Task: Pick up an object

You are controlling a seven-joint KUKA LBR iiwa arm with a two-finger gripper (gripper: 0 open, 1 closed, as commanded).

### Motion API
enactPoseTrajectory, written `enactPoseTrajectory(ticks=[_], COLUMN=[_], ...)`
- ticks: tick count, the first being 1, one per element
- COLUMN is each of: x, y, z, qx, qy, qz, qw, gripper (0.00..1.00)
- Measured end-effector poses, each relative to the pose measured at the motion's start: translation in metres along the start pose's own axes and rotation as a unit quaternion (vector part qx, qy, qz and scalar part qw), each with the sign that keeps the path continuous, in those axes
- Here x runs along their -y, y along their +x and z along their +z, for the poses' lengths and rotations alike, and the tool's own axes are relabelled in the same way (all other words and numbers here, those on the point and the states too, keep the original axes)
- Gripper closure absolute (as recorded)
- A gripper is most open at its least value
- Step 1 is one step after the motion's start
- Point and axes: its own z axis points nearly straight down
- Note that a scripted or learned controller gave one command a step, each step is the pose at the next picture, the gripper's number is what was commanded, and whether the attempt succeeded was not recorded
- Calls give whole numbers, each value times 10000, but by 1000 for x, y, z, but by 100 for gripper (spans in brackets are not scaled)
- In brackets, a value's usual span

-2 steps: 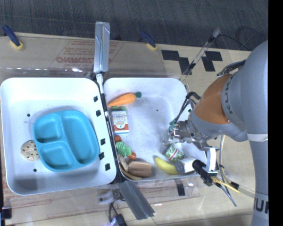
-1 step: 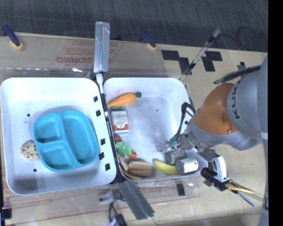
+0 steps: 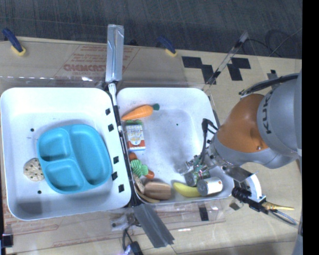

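Gripper (image 3: 198,170) low in right bin (image 3: 170,97), near banana (image 3: 186,189) and can (image 3: 210,186) | grip state unreadable (too cluttered) | carrot (image 3: 138,111) well apart

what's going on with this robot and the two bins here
The grey and orange arm reaches into the right bin, its gripper low near the front corner, close to a banana and a small can. The left bin holds a blue divided plate and a cookie.
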Motion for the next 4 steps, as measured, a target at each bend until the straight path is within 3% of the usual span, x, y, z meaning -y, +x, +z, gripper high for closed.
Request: enactPoseTrajectory(ticks=[1,2,3,4], x=[0,-69,-12,-1], y=[1,-34,5,6], z=[0,0,-2,0], qx=[-6,-16,-11,1], qy=[0,1,5,-5], qz=[-4,4144,3020,1432], qw=[10000,9101,9533,9897], gripper=[0,0,0,0])
